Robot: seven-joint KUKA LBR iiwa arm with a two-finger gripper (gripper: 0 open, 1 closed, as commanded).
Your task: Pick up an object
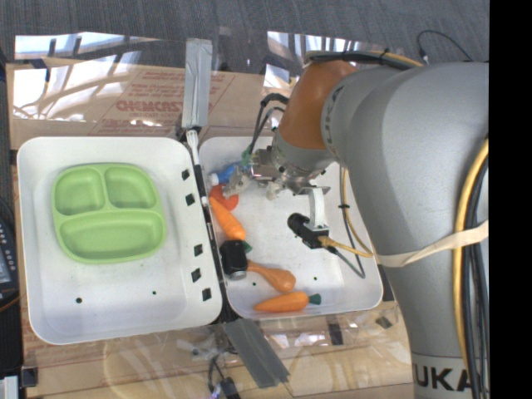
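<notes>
The arm [391, 181] comes in from the right and covers much of the right bin [353, 293], its orange band [312, 106] sitting over the bin's far edge. The gripper [270, 171] hangs below that band, over the far part of the right bin, and whether it is open or closed cannot be told from this angle; nothing can be seen caught in it. Several toy pieces lie in the right bin, all along its left and near sides. A carrot [226, 217] lies slanted just beside the bin's left wall, with a red piece [223, 196] touching its far end and a small blue-and-white piece [226, 175] just beyond that, close to the gripper. Nearer the camera, a black cylinder [233, 258] sits against the left wall with an orange drumstick-shaped piece [273, 276] running out from it to the right. A second carrot [283, 302], with a green tip, lies along the bin's near edge. A black fitting [304, 230] on a white bracket hangs from the arm over the middle of the bin, with cables trailing right. The left bin [50, 298] holds a green divided plate [108, 213] in its far half. Cardboard [125, 98] lies flat behind both bins.
</notes>
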